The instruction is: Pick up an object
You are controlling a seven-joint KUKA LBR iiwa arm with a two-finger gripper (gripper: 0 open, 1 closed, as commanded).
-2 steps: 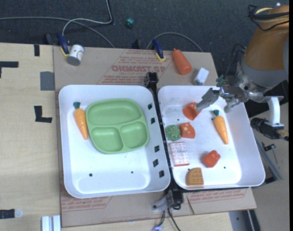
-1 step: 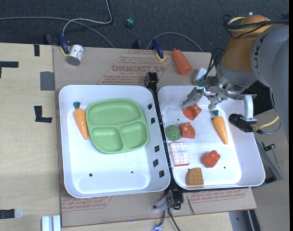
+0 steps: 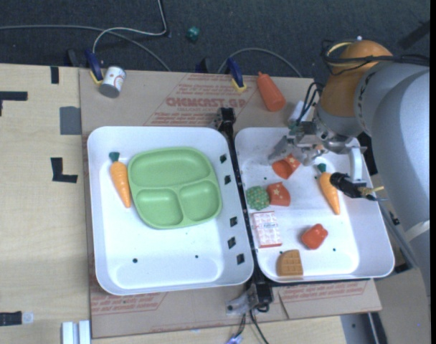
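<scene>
My gripper (image 3: pixel 295 149) hangs over the upper part of the right bin (image 3: pixel 368 253), reaching in from the right. Just below it lies a red-orange toy piece (image 3: pixel 285 168), close to the gripper or touching it; I cannot tell which. Also in this bin are a carrot (image 3: pixel 330 192), a red block (image 3: pixel 278 193), a green round piece (image 3: pixel 258 197), a red pepper (image 3: pixel 314 236), a brown waffle (image 3: pixel 290 263) and a printed packet (image 3: pixel 266 229).
The left bin (image 3: pixel 110 256) holds a green divided plate (image 3: pixel 176 186) and a second carrot (image 3: pixel 120 181). On the cardboard behind the bins lie an orange toy (image 3: pixel 270 92) and a small can (image 3: pixel 112 80). The arm's grey body (image 3: pixel 401 120) covers the right bin's far right.
</scene>
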